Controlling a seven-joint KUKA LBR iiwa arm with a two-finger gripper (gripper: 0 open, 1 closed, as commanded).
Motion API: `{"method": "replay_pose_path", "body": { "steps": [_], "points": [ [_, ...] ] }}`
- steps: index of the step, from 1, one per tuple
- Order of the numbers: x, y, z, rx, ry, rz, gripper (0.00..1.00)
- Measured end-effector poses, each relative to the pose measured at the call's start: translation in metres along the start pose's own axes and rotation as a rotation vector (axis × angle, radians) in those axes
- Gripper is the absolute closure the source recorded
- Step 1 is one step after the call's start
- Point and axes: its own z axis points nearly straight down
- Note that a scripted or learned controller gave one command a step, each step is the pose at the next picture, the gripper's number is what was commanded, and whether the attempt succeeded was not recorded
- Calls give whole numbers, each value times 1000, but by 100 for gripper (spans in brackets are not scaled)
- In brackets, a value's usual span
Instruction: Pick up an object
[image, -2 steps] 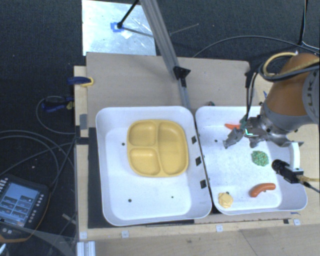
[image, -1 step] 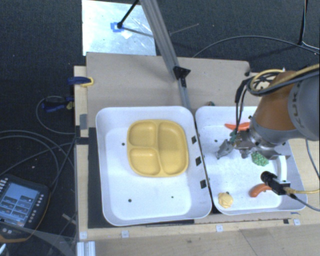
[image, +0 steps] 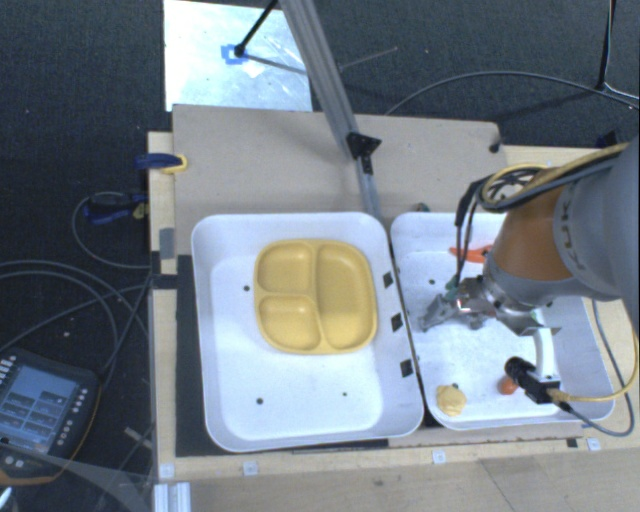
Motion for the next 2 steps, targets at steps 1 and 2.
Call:
{"method": "replay_pose_path", "body": {
  "steps": [1, 2],
  "points": [
    [0, 2, -13, -7, 0, 1, 100],
    [-7, 5, -76, -11, -2, -3, 100]
  ]
}}
